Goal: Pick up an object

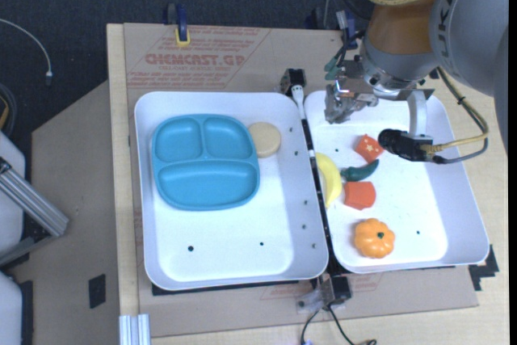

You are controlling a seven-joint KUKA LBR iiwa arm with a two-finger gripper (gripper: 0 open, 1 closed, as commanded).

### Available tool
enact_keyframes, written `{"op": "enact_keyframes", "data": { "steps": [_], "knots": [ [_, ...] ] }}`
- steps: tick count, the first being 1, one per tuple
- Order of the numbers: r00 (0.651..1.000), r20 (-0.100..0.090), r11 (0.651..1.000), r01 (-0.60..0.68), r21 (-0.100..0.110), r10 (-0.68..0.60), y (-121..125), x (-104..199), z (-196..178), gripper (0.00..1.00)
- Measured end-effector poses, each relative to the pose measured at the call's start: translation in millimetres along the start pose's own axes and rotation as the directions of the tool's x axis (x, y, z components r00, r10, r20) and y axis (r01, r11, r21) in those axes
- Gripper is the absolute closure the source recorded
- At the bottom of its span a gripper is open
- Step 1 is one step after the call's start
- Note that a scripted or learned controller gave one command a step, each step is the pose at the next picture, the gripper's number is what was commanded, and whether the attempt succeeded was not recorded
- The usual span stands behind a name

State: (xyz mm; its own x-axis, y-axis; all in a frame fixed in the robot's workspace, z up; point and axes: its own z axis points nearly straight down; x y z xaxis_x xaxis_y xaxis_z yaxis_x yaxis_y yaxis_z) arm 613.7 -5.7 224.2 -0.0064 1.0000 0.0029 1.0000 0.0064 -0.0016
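Cardboard (206,52) beneath the bins reads "CHEMCAST GP"; gripper (342,107) state unclear.

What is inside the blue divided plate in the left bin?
The blue divided plate shows three bare compartments with nothing in them. A round beige piece lies beside its right edge, outside it. What lies beneath the plate is covered.

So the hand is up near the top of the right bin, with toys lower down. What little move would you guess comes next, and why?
Probably a short slide toward the red toy and then down. The hand sits over bare bin floor at the right bin's upper left, and nothing shows between its tips. The red toy is the nearest piece, lying apart from the banana and pumpkin.
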Motion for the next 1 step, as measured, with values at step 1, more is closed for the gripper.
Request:
{"op": "enact_keyframes", "data": {
  "steps": [1],
  "knots": [
    [1.000, 0.000, 1.000, 0.000, 0.001, 0.000, -5.8, 61.3, 2.8, 1.00]
  ]
}}
